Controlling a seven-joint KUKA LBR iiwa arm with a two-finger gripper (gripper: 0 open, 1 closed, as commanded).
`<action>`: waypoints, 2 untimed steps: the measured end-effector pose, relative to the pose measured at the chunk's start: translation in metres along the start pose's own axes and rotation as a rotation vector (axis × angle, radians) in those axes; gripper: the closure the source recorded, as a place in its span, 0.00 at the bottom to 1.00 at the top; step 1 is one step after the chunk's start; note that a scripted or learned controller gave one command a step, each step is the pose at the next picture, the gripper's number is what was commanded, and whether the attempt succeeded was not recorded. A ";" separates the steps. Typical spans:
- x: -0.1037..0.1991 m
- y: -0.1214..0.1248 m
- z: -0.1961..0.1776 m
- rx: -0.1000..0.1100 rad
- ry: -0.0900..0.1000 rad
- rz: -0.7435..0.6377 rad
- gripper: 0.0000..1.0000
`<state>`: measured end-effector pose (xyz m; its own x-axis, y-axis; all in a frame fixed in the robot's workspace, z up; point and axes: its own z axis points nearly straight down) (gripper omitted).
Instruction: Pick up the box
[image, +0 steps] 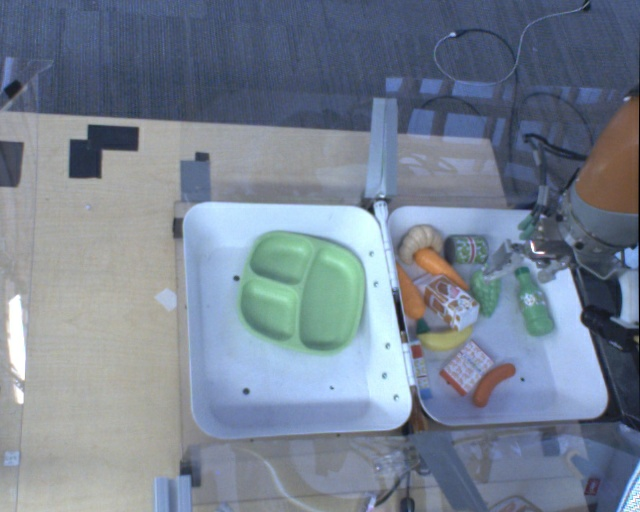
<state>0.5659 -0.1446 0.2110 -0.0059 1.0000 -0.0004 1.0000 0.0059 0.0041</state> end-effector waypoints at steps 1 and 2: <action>0.000 0.000 0.000 0.000 0.000 0.000 0.00; 0.008 0.036 0.091 -0.003 -0.001 -0.090 0.00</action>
<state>0.6026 -0.1368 0.1202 -0.0955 0.9954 -0.0020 0.9954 0.0956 0.0074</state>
